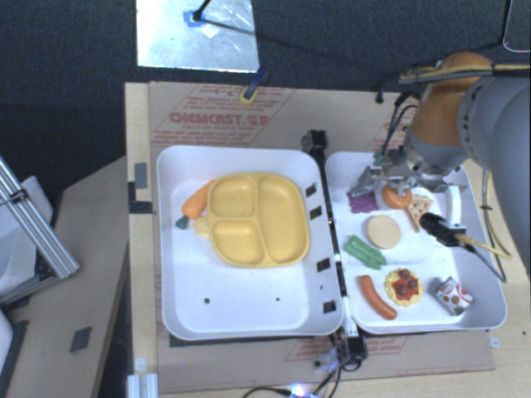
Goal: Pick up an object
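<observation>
My gripper (384, 180) hangs low over the far part of the right bin (486, 308), reaching in from the right. Just below it lie a purple toy piece (362, 202) and an orange ring (397, 197), both very close to it; I see nothing clearly gripped. Nearby in the same bin are a pizza slice (419, 209), a round beige bun (384, 231), a green pod (365, 251), a red sausage (376, 296), a small tomato tart (403, 287) and a crumpled can (452, 296).
The left bin (178, 309) holds a yellow divided plate (253, 220) with an orange carrot (197, 199) at its left edge. A black divider with clips runs between the bins. A shiny metal sheet (197, 23) lies beyond the bench.
</observation>
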`<state>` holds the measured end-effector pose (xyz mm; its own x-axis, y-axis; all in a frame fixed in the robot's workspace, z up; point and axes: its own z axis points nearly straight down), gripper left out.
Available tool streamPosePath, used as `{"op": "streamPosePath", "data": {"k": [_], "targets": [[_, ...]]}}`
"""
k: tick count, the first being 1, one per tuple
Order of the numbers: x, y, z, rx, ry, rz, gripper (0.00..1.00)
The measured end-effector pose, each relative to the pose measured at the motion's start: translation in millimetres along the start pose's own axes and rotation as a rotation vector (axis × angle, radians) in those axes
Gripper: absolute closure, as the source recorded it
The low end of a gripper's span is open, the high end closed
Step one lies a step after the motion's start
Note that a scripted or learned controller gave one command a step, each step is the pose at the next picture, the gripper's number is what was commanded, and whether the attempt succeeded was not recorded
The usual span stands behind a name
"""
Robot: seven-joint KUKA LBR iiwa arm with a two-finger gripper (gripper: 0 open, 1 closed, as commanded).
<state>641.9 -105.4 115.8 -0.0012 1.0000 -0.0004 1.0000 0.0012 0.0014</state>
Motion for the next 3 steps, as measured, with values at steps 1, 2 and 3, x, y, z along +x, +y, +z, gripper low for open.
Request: {"op": "streamPosePath", "data": {"k": [1,2,3], "targets": [[1,2,29,-0.003,0.001,-0.001,0.0],[-1,4,16,-0.012,-0.005,-0.001,1.0],[2,14,-45,-0.006,0.0,-0.003,1.0]]}}
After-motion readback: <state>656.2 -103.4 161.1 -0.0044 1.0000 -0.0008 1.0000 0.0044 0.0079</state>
